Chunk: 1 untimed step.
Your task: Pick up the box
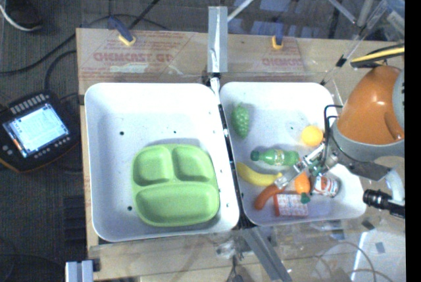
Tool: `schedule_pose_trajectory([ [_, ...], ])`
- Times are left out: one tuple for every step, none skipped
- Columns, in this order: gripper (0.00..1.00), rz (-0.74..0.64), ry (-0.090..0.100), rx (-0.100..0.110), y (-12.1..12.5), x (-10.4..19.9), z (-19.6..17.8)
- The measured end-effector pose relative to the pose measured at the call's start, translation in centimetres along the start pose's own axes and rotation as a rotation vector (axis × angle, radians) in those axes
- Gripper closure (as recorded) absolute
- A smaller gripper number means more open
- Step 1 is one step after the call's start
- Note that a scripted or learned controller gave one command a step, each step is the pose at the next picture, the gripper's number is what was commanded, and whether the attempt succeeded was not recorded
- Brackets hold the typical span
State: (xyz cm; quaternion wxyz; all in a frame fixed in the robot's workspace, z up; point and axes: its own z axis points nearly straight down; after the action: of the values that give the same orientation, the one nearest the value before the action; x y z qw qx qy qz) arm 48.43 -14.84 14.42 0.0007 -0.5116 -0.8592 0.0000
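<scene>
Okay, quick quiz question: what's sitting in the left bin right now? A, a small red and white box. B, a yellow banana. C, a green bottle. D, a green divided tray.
D: the green divided tray lies alone in the left bin, while the banana, bottle and box all lie in the right bin.

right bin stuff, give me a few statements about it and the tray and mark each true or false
1. The green divided tray lies in the left bin. True.
2. The box sits in the left bin. False: it lies in the right bin, near the front edge.
3. The yellow banana lies in front of the green bottle. True.
4. The gripper hovers over the tray. False: it is over the right bin, by the can.
5. The green grapes touch the box. False: they lie apart, near the divider.
</scene>
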Motion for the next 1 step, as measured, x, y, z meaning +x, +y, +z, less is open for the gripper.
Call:
schedule_pose_trajectory([
  [0.0, 0.259, -0.005, -0.005, 2.09, 3.56, 5.41],
])
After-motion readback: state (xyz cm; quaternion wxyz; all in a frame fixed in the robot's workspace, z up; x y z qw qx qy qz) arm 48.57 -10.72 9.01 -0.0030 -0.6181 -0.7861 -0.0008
